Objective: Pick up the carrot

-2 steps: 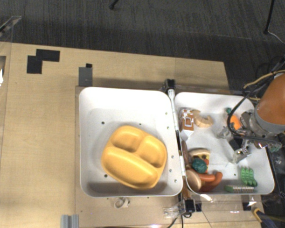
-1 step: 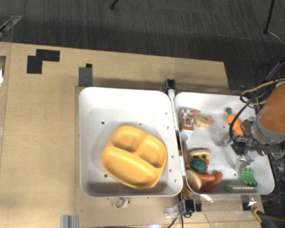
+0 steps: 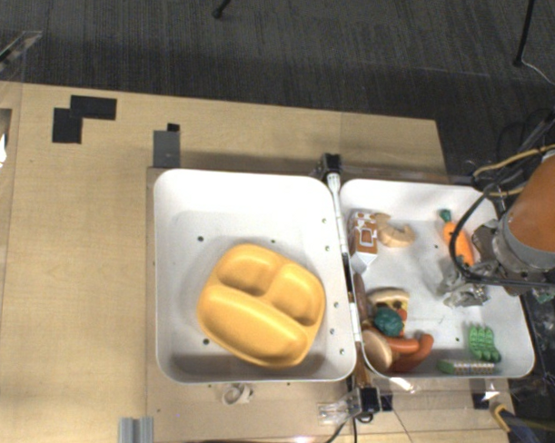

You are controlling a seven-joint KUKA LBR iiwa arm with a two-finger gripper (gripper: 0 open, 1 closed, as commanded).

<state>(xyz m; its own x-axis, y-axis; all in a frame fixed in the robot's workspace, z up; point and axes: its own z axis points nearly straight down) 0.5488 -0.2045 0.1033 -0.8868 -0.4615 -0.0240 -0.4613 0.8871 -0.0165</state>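
**Right bin, arm over carrot**

I log the carrot (image 3: 456,240) at the right bin's (image 3: 518,361) upper right, partly hidden by the arm (image 3: 536,225). Gripper (image 3: 463,291) just below it; I cannot tell its grip state. Left bin (image 3: 177,222): yellow bread loaf (image 3: 261,302).

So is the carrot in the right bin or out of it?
In. The carrot lies on the floor of the right bin, near its far right side, partly hidden by the arm; the hand is just beside it.

A glossy, smooth plastic finish is seen on the yellow bread loaf (image 3: 261,303); the worktop (image 3: 75,282) is matt pale wood.
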